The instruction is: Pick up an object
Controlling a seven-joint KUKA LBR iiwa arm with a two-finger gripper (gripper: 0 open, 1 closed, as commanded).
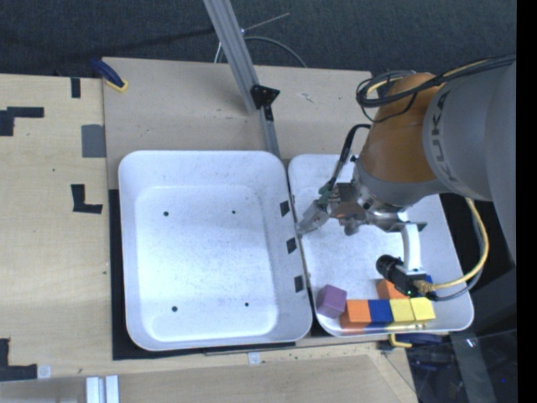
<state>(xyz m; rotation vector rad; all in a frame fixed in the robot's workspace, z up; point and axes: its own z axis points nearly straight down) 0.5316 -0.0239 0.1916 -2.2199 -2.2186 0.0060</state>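
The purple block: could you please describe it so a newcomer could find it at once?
Look in the right-hand white bin, at its near edge, where a row of blocks lies. The purple block sits at that row's left end, beside the orange block, the only purple one and turned askew.

Tabletop (50,250): light wood, black tape marks scattered along its left side. Grey patch (93,139) near the left bin's far-left corner. Blue-and-yellow item (110,74) at the tabletop's far edge, left of centre; too small to identify. Grey metal pole (231,36) slants in from the far edge, with a black clamp (264,96) partway down. Thin wire (277,44) loops just beside the pole.
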